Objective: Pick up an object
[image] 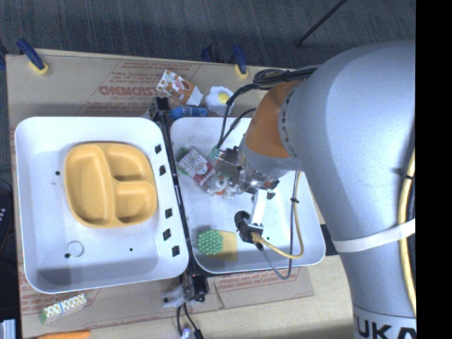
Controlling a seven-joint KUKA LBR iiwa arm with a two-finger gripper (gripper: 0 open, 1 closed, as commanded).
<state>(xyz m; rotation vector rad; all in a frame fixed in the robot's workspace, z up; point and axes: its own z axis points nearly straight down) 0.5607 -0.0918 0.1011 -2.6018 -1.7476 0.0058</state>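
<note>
Packet [191, 162] in right bin [304, 249], tool [224, 177] just beside

One fixed camera looks down aslant on both white bins [28, 189].

From my feed, the grey arm [360, 161] reaches in from the right and hangs over the right bin [311, 249], its pincer [224, 169] low among a small clutter of packets [192, 162] near the bin's far left part; I can't make out its fingers. A yellow block with a green dotted top [215, 244] lies at that bin's near edge. The left bin [35, 189] holds a yellow divided tray [109, 183] on the cardboard-covered worktop [106, 83].
</note>
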